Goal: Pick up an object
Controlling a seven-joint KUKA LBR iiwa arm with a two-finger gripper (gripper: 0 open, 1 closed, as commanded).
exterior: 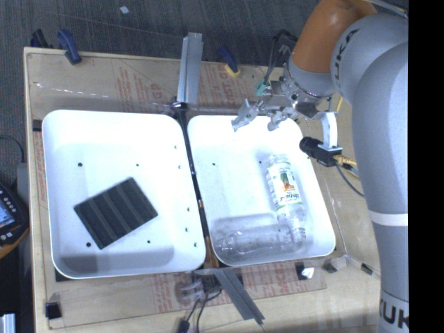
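Your gripper hangs open and empty over the right bin's far edge. Nothing is lifted yet; both bottles, the labelled one and the clear one, lie below.

Place: prob. robotics lab
Evidence: KUKA arm over clamped wooden bench, two white bins, dark carpet floor, loose cabling
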